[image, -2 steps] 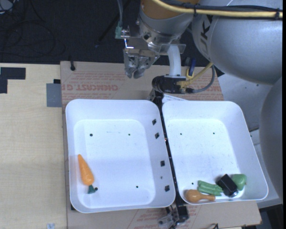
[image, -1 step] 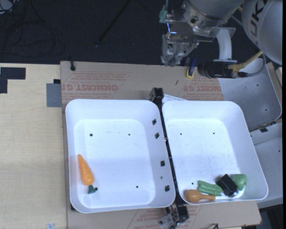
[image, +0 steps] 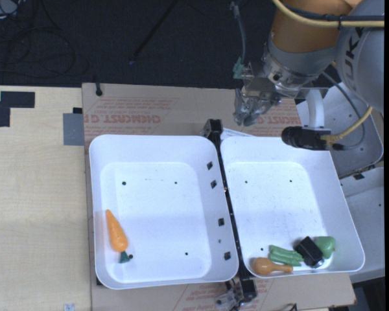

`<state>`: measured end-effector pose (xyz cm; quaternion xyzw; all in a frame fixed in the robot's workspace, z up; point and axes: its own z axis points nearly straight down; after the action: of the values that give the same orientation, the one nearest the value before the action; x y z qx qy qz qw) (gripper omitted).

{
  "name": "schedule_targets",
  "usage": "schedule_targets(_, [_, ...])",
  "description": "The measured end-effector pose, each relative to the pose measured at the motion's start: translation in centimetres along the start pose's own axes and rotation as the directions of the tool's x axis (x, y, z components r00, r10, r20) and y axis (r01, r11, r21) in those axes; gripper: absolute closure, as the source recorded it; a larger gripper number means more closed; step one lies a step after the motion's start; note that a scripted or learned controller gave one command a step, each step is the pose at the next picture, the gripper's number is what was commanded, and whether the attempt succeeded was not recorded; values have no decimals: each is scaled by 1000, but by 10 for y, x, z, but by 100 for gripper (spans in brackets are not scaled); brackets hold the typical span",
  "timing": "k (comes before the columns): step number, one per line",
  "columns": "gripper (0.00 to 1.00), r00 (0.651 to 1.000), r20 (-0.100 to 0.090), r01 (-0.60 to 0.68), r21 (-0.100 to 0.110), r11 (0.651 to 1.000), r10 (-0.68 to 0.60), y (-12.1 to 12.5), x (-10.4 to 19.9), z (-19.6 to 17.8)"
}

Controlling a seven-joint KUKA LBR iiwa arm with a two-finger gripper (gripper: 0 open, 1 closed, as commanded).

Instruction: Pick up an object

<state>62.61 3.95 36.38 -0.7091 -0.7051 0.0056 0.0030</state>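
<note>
Single-arm workcell seen from above. The gripper (image: 249,116) hangs below the grey wrist and its orange band, with nothing visibly held; whether it is spread or closed cannot be told from this angle. Directly beneath it lies the printed cardboard sheet (image: 155,112), just beyond the far rim of the bin on the view's right (image: 279,199) and near that bin's far inner corner. From the gripper toward the camera, the floor of this bin is bare white with small dark holes. The candidate objects are clustered well apart from the gripper, in the bin's near outer corner. A black block (image: 308,251) rests tilted between a green bean pod (image: 285,255) on its inner side and a rounded green piece (image: 325,243) on its outer side, touching or overlapping both. A tan-orange pear-shaped toy (image: 271,266) lies just in front of the pod, against the near wall. A row of black clips (image: 219,186) runs toward the camera from just beside the gripper, marking the seam between the bins. Farther still, across the seam, the bin on the view's left (image: 155,199) holds one orange carrot toy (image: 116,230) with a green top, lying lengthwise near its outer wall and near corner. A pale bench top (image: 32,193) lies beyond.
</note>
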Motion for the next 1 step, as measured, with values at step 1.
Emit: schedule_targets(1, [100,1000,-6,16,-15,1000,-16,13,98,-59])
